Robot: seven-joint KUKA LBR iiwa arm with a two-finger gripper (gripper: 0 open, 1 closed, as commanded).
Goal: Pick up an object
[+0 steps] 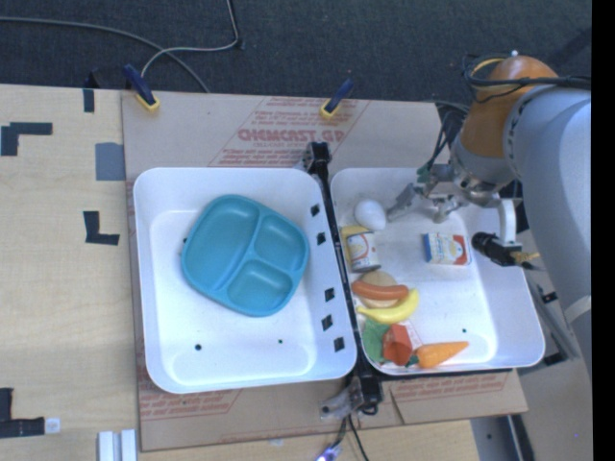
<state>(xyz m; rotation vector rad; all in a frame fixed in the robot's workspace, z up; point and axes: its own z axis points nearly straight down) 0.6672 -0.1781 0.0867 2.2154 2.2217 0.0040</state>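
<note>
Gripper (415, 192): over right bin (500, 349), finger state cannot be told | nearest object: white egg (371, 213), just left and below, touching nothing of the gripper | small carton (445, 249) lies right-below.

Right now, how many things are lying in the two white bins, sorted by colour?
Blue: 1, the sectioned plastic plate
White: 2, the egg and small carton
Yellow: 1, the banana
Orange: 1, the carrot
Mixed colours: 3, the can, bun and red-green packet
Total: 8
</note>
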